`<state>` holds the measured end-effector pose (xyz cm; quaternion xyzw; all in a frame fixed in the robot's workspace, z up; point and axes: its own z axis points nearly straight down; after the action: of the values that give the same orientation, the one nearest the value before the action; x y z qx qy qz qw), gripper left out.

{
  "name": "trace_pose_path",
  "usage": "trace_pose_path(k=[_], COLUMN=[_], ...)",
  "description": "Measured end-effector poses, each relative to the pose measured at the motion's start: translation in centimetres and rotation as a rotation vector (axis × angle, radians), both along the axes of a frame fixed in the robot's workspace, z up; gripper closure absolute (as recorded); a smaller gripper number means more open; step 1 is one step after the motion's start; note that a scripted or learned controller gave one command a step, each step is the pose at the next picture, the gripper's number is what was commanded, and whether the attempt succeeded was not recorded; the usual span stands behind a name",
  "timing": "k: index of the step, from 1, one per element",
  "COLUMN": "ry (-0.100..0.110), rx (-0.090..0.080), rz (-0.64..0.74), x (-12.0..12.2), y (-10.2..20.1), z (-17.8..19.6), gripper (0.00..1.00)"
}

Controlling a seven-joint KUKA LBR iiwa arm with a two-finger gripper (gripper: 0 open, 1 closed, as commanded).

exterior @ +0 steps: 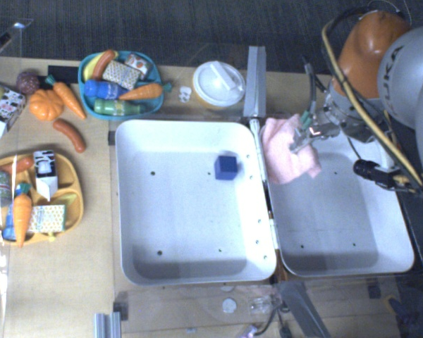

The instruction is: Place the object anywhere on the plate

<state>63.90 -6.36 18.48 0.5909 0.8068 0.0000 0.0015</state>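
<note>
The gripper [304,134] is sitting over the upper left corner of the right bin [352,252], its fingers pinching the pink cloth [282,157], which is draping against that bin's left wall. A blue cube [226,166] is lying in the left bin [176,259], toward its upper right.

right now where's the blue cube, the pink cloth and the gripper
blue cube [226,167], camera view, on its top face
pink cloth [280,162], camera view, on the bunched middle of the fabric
gripper [301,141], camera view, midway between the fingertips, over the cloth
</note>
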Motion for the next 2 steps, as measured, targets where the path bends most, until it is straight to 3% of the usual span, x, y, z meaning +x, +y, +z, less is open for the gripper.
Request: trace_pose_path(k=[1,2], ry=[-0.001,-0.001], rx=[0.001,0.001], rz=[0.009,0.413], x=[0.1,-1.0], y=[0.2,5.6], z=[4.0,5.0], gripper=[1.0,1.0])
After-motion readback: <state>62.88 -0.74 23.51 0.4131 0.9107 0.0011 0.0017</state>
